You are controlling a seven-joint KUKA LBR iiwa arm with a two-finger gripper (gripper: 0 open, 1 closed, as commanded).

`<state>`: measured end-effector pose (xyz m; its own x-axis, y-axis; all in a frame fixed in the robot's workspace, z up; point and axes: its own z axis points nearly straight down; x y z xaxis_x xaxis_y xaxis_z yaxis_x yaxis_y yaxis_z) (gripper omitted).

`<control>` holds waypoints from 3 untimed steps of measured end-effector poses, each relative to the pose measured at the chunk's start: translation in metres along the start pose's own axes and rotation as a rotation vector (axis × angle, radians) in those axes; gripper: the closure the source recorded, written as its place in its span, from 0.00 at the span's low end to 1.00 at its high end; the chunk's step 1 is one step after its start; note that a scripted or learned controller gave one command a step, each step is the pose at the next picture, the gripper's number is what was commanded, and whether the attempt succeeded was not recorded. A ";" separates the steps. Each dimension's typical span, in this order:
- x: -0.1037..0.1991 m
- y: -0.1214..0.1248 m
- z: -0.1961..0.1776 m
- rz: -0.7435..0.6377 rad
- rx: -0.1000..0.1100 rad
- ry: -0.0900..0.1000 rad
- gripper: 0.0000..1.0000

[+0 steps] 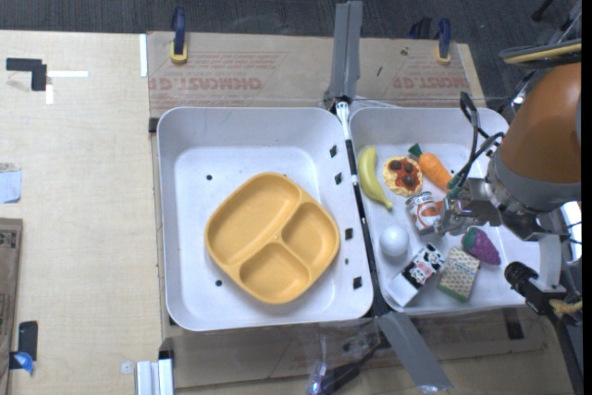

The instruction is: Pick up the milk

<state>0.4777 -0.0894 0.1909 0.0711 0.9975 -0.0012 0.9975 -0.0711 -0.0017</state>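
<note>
The cow-patterned milk carton [418,273] lies tipped in the right bin's near-left corner.

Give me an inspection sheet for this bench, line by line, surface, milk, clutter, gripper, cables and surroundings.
Surface: two white bins; left bin holds a yellow divided plate.
Job's things: milk carton lies tilted at the right bin's front edge, not held.
Clutter: banana, carrot, pizza toy, white egg, purple toy, sponge-like block.
Grippers: gripper over a small can.
Cables: black cables by the arm.
Surroundings: two clamps; cardboard.
</note>
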 end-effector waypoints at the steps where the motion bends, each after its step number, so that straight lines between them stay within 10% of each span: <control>1: 0.000 0.000 0.000 0.001 0.000 0.000 0.00; 2: -0.010 0.056 0.073 0.088 0.002 0.000 0.00; 3: -0.017 0.000 0.101 0.032 0.003 0.001 0.00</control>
<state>0.4761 -0.1065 0.0903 0.1034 0.9946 -0.0002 0.9946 -0.1034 -0.0042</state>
